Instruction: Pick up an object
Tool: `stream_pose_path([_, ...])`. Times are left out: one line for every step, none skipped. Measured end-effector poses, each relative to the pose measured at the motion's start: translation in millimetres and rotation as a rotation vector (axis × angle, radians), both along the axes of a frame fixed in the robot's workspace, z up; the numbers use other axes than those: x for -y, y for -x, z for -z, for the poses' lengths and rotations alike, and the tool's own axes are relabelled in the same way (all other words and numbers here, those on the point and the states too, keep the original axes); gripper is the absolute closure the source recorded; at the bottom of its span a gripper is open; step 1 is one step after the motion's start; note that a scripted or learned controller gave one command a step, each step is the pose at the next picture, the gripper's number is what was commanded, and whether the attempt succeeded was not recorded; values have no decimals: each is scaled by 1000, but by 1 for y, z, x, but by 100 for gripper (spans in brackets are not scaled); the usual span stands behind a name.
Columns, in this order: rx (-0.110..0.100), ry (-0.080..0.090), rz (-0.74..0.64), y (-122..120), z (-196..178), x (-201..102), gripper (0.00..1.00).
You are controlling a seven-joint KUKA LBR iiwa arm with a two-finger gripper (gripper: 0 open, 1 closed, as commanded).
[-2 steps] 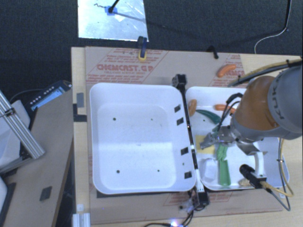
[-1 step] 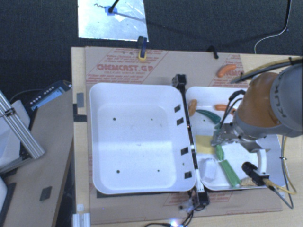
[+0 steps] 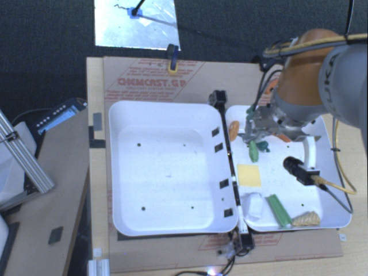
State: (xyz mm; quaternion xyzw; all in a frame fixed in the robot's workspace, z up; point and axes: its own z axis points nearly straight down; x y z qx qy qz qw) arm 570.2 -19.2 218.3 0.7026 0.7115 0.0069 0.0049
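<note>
Near edge of right bin [image 3: 275, 183]: tan wedge [image 3: 306, 218] in the front corner, green stick [image 3: 278, 210] just beside it and slanted, and a white lump [image 3: 253, 204] against the divider wall. All three lie well apart from the arm.

Mid bin: yellow square [image 3: 249, 175] lies flat near the divider, on the near side of the tool.

Gripper [image 3: 253, 138] hangs low over the far-left part of the right bin, close to the divider. Whether it is open or closed cannot be told, because the wrist body and cabling crowd that spot.

Likeliest target: small green piece [image 3: 253, 151]. It shows right at the gripper's tip on its near side, with its long axis running near-to-far, roughly in line with the tool. Whether it is touching or merely under the tip cannot be told. A teal piece [image 3: 264, 147] sits just beside it toward the arm.

Judgement: the offset from tool to green piece is almost nil, so the move turns on a straight descent and on closing across the piece's short width.

Farther back: orange piece [image 3: 233, 131] sits by the divider, just left of the gripper.

Left bin [image 3: 167, 171] lies across the divider.
</note>
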Motion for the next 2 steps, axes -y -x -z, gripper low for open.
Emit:
stream_pose_path([-7, 2, 3, -61, -24, -50, 100])
stream_pose_path([-21, -1, 1, -42, 33, -136, 100])
